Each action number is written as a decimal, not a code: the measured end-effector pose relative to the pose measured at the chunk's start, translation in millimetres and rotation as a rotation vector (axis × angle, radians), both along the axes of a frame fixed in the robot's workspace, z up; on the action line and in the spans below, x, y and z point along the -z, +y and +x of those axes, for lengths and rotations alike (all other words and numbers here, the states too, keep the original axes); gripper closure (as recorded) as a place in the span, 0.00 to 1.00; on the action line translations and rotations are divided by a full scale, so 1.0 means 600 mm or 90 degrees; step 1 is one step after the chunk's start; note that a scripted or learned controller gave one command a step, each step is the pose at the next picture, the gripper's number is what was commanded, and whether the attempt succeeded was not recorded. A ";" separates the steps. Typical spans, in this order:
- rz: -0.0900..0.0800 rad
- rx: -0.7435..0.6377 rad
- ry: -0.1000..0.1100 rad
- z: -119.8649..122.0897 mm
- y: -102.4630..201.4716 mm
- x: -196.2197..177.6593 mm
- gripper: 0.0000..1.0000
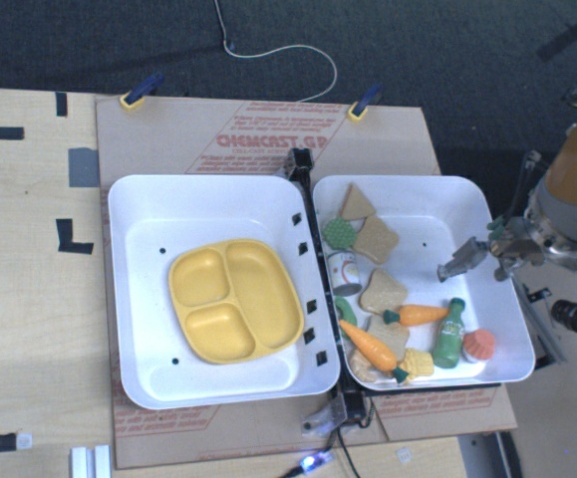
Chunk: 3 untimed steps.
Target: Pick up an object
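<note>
My claw (467, 259) hovers at three o'clock over the right bin (472, 199), its opening impossible to judge and nothing seen in it. Toy carrots (420, 315), a green bottle (448, 336) and bread slices (382, 291) lie below at seven o'clock, unpicked; the grasp remains ahead.

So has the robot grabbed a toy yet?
Not yet. The gripper sits over the right bin near its right wall, with nothing between its fingers. The carrots, bottle and bread lie in the bin. Left to do: come down on one toy, close and lift.
</note>
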<state>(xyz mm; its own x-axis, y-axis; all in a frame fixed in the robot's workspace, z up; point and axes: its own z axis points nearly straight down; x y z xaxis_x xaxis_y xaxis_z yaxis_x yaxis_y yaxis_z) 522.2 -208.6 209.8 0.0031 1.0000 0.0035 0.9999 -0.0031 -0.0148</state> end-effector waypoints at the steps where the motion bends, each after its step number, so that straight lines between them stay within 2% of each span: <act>1: -0.002 -0.002 -0.008 0.005 0.000 -0.012 0.00; 3: -0.001 -0.003 -0.005 -0.010 0.031 0.162 0.00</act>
<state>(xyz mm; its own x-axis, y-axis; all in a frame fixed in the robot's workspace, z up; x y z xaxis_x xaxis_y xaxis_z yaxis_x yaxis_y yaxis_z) 516.2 -190.0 112.4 -0.0015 1.0000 0.0024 1.0000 0.0016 -0.0076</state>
